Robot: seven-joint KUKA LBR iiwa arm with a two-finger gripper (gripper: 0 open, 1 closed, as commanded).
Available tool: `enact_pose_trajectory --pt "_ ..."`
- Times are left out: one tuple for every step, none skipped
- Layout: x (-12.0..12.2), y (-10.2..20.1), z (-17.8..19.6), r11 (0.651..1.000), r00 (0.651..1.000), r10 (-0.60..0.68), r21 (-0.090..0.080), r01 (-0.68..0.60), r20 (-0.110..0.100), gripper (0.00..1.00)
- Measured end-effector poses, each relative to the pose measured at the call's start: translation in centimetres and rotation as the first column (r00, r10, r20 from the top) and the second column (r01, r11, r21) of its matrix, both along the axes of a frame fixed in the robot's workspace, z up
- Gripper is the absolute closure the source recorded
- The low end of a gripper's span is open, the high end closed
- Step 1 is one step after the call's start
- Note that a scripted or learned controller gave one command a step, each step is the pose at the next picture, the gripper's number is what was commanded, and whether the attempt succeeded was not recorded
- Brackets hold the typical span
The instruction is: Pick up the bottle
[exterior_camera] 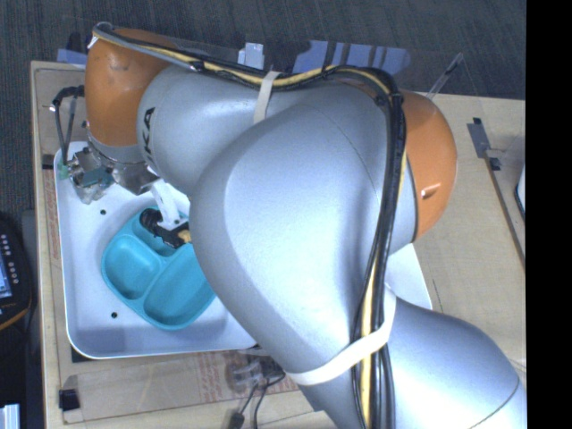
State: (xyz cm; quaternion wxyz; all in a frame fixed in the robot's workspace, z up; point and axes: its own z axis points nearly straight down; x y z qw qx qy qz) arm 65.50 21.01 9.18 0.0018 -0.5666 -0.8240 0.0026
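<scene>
Over the left bin [85, 324], gripper [89, 175] hangs near a blue tray [161, 280]; grip state can't tell. Reach step, bottle unseen; next needs locating it.

Camera view: one fixed camera sitting above the bench [487, 195], looking down at a slant. Arm [304, 239] entering from 3 o'clock, looming very near the lens and covering the centre; left bin [80, 266] lying toward 8 o'clock.
</scene>
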Motion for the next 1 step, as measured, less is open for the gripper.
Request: enact_pose_trajectory --pt "-1.11 -0.32 -0.22 0.987 0.987 -0.159 -0.002 0.159 -0.003 1.0"
